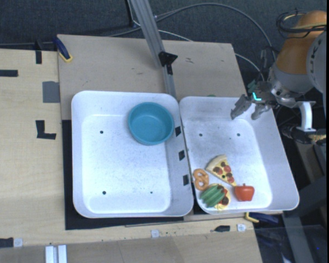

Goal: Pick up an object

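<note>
Above the right bin's [274,147] far corner, the gripper [248,112] hangs with fingers apart, well clear of the toy pizza slice [221,168].

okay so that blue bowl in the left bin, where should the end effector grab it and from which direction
Probably the blue bowl's rim, coming straight down from above. It sits upright and open, so one finger could go inside and one outside the thin wall. The side facing the left bin's open floor looks easiest.
</note>
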You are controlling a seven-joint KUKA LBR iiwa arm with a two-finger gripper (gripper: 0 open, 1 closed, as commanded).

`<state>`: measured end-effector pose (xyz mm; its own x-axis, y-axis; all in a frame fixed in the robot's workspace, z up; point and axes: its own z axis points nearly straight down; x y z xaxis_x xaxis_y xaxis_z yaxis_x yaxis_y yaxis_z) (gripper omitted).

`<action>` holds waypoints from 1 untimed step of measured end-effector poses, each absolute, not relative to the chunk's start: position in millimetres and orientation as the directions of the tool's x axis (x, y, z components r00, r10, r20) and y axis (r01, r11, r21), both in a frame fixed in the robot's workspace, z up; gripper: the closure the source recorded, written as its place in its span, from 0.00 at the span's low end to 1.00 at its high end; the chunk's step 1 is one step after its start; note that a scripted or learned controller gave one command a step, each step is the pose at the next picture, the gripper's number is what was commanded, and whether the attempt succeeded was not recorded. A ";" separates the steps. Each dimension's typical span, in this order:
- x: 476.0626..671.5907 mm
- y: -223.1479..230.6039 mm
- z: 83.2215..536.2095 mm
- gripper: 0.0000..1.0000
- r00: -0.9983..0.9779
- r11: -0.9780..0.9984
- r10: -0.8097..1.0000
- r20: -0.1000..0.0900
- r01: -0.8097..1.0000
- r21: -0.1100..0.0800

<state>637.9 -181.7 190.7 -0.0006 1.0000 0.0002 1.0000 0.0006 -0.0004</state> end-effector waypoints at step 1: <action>637.9 -181.7 190.6 0.00 -0.001 0.001 1.000 0.000 1.000 0.000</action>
